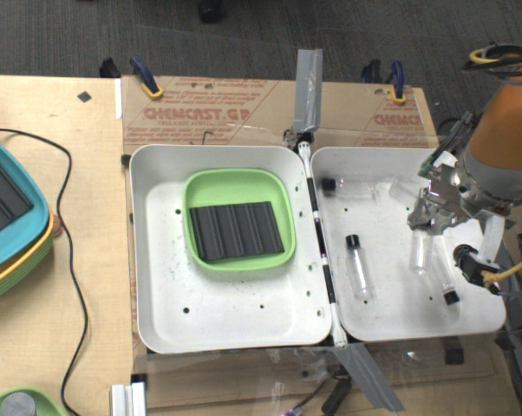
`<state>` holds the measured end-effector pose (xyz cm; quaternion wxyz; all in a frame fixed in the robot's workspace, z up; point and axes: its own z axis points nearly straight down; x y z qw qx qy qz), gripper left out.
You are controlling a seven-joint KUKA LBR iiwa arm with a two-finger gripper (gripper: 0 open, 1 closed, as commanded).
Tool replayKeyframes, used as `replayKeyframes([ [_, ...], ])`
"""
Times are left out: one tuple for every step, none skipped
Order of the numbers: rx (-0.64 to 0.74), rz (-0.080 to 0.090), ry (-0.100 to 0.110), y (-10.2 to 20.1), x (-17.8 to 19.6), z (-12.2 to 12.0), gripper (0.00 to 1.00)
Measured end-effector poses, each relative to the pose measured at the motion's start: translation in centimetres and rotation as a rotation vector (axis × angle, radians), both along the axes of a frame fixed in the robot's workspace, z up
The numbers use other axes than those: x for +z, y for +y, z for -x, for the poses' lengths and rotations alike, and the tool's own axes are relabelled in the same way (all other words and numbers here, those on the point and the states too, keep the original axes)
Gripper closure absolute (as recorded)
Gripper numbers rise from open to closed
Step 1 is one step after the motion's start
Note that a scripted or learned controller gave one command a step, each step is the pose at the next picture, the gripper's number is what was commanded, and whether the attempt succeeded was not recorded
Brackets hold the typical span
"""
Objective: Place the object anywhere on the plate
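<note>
Over right bin (400, 323) edge, gripper (427, 217), vial (358, 267) apart

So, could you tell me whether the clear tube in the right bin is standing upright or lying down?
Lying down. The clear tube rests flat on the floor of the right bin, its black cap toward the far side.
</note>
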<state>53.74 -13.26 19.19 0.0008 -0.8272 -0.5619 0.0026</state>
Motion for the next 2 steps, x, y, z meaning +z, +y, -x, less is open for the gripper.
replayKeyframes([
  [-0.001, 0.0, 0.0, 0.0, 0.0, 0.0, 0.0],
  [-0.088, 0.0, -0.003, -3.3, 3.7, 0.8, 0.0],
])
